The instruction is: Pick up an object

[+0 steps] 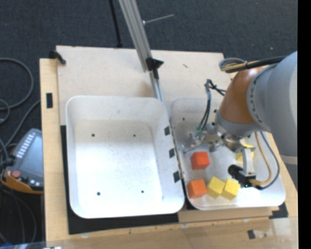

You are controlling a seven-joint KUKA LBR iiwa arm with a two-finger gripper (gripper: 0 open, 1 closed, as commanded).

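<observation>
So the arm [259,102] is leaning in from the 3 o'clock side, with its wrist hanging over the right bin [269,198]. The gripper [207,141] sits low in that bin, just up from an orange block [199,160]. Honestly I can't make out the claw well enough to call it wide or narrow: it's a tangle of metal and cables from up here, and I can't see anything pinched in it.

Where the stuff is: all the blocks are in the right bin. That first orange block is roughly mid-bin, right at 6 o'clock from the gripper, and it looks very close to it, maybe touching, can't say. A second orange block [196,188] sits at 6 o'clock from the first, against the bin's left wall. Two yellow blocks [216,187] [231,189] are next to it toward 3 o'clock, side by side near the front edge. The left bin [75,139] is off at 9 o'clock.

Progress-wise, I'd say the reach is basically done, since the tool is down among the blocks. The grab and the lift are still left, as far as I can tell, because every block looks like it's resting on the bin floor.
</observation>
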